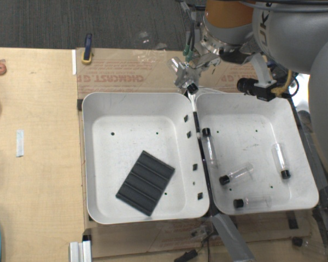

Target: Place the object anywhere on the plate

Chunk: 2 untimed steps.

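A dark grey ribbed plate (146,182) lies tilted on the floor of the left bin (98,146), toward its front. Several clear tubes with black caps lie in the right bin (295,146): one (209,148) along the left wall, one (238,174) near the middle, one (278,157) at the right, and one (256,202) by the front rim. My gripper (187,82) hangs over the back rim where the two bins meet, well away from the plate and the tubes. Its tip is small and cluttered with cables, and nothing I can make out sits in it.
The grey arm with its orange band (229,12) fills the upper right, above the right bin's back edge. A black part (257,86) juts over that bin's back rim. Cardboard (131,72) lies behind the bins. A wooden bench top (33,146) lies to the left.
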Each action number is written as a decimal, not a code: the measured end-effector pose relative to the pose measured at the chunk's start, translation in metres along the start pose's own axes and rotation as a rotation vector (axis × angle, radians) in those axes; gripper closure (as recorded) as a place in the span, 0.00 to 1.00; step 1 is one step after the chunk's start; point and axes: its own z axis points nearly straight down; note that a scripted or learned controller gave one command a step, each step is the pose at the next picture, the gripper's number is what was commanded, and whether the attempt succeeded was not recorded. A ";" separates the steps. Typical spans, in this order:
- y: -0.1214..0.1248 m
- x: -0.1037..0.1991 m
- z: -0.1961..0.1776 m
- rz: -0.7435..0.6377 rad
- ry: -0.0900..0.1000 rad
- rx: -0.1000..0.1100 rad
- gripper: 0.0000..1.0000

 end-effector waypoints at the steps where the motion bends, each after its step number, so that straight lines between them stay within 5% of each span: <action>1: 0.017 0.034 -0.146 -0.134 0.000 0.001 1.00; 2: 0.042 0.083 -0.146 -0.761 0.000 -0.002 1.00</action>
